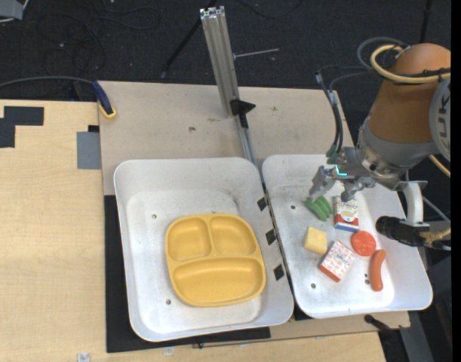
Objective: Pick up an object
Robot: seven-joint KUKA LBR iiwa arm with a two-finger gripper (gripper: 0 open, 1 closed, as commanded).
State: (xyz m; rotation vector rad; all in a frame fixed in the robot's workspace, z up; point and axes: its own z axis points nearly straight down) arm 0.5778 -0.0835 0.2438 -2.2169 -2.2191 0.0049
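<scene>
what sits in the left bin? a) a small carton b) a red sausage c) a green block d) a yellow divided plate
d: the yellow divided plate lies in the left bin, while the red sausage, the green block and the small carton all lie in the right bin.

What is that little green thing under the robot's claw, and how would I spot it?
Start at the right-hand shallow white bin, the one scattered with small toy foods. Near its upper middle, just below the grey two-finger gripper, lies a small flat green block, tilted. It is the only green piece there; its neighbours are a yellow cube, a red disc and an orange-red sausage.
</scene>
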